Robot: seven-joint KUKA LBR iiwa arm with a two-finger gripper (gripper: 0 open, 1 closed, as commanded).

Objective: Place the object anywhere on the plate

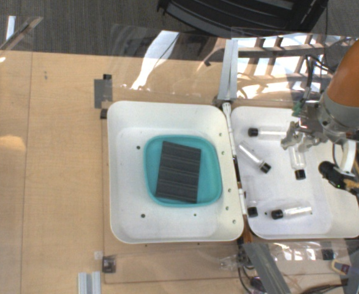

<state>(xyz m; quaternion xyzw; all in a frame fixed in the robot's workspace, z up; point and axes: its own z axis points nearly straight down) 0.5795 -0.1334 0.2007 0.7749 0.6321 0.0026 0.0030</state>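
Camera view, looking down at a slant on both bins. You had the gripper [297, 143] over the right bin [351, 222], toward that bin's far edge. It hung from the grey arm [342, 112] below the orange band [351, 72]. From this angle you could not tell whether the gripper was spread or pressed together, nor whether it pinched anything.

A capped vial [298, 160] lay directly at the gripper's near side, its black cap pointing to the bin's near edge. Whether the two touched could not be made out.

Three more clear vials lay apart from the gripper in the same bin:
- The far vial [264, 131] lay close to the far left corner.
- The slanted vial [252, 155] lay along the left edge.
- The near vial [291, 212] lay beside the near edge.

A loose black cap [252, 211] sat by the near left corner.

In the left bin [121, 182] the teal plate [211, 176] sat at the centre. The dark ridged block [178, 171] lay flat on the teal plate, well apart from the gripper, with its long sides running from far to near. Both bins rested on the wooden bench [45, 164].
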